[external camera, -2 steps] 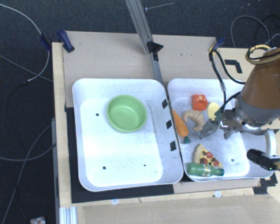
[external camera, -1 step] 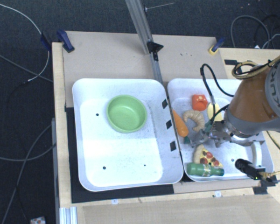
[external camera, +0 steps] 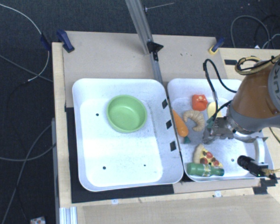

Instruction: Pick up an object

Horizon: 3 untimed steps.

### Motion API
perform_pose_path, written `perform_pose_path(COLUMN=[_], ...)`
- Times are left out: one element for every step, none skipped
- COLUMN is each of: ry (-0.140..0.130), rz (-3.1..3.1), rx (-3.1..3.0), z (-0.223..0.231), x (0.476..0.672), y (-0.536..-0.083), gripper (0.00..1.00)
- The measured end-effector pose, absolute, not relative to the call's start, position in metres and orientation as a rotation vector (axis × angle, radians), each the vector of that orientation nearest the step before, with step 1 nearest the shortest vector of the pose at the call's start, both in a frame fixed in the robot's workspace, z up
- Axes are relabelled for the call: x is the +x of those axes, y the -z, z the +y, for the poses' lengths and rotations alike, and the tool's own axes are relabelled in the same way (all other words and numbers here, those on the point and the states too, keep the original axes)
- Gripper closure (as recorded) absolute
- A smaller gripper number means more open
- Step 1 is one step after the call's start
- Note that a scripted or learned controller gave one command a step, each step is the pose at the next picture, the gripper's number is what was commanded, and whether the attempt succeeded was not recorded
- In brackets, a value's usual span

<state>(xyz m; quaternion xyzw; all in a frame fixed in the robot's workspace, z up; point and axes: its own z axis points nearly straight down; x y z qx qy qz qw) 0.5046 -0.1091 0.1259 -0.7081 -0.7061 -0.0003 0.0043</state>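
End effector [external camera: 211,135] low in the right bin [external camera: 233,85], among five small items.

You have two white bins on the desk [external camera: 107,55]: the left bin [external camera: 84,139] holds one green bowl [external camera: 126,113], well to the left of the end effector. Around the end effector you can count one croissant [external camera: 194,119] just to its upper left, one carrot [external camera: 179,123] further left against the bin wall, one red block [external camera: 199,101] above it, one pizza slice [external camera: 207,157] just below it, and one green bottle [external camera: 204,170] lying below that along the front rim. A yellow piece [external camera: 212,109] shows just above it, partly hidden by the arm. Whether its fingers are apart or together you cannot tell; nothing is visibly held.
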Motion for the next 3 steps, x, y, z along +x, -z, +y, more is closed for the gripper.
perform_pose_path(ry=[0.008,0.008,0.008], rz=[-2.226,-2.226,-2.227], rx=[-2.223,-2.224,-2.225], z=[-0.105,-0.110,-0.110], x=[0.502,0.504,0.505], y=[-0.190,-0.236,-0.270], gripper=[1.00,1.00,1.00])
